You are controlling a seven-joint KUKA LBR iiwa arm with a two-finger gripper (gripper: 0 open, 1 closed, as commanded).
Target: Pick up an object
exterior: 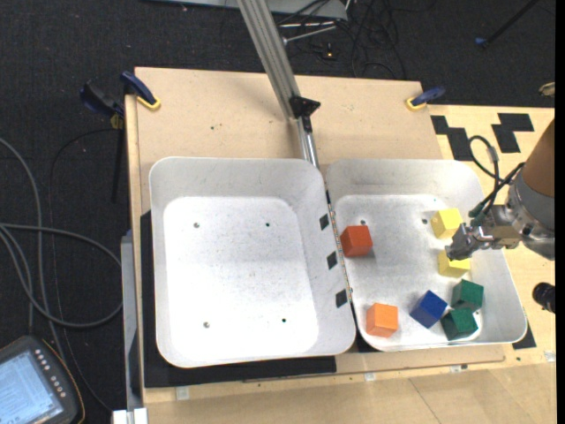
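- I see the pincer (463,244) low over the right bin (388,177), arm (538,188) in from the right.
- Pincer tip sits between two yellow blocks: upper one (446,222), lower one (453,264). Can't tell finger state.
- Red-orange block (357,240) near the bin's left wall; orange block (382,319) at front.
- Blue block (430,308) just beside two green blocks (468,293), (459,324).
- Left bin (168,184) beside it on the bench (221,113).

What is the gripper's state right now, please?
Gripper: cannot be told; it is low in the right bin, right at a yellow block.
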